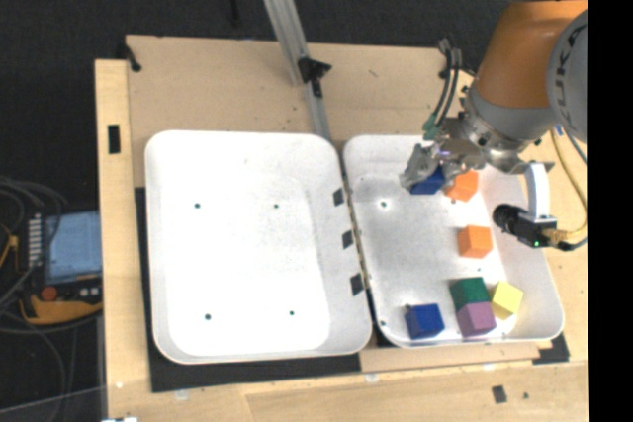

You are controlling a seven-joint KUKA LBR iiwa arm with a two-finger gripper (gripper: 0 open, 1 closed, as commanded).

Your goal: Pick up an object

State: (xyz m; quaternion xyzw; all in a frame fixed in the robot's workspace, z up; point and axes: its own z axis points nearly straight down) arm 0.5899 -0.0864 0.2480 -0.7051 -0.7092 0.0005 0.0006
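Pincer (427, 175) sits low over the right bin (396, 242), near its far edge, with a blue block (427, 183) right at its tips — between the fingers, I think, though I can't tell if they are clamped. Block looks small, dark blue, partly hidden; an orange cube (463, 185) lies just beside it.

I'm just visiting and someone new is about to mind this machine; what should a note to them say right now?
Gripper: low over the right bin, at its far end, with a blue block at its tip; grasp not confirmed.
Also in that bin: two orange blocks, green, purple, yellow and another blue cube.
Done: arm reached a block.
Left: lift it clear.
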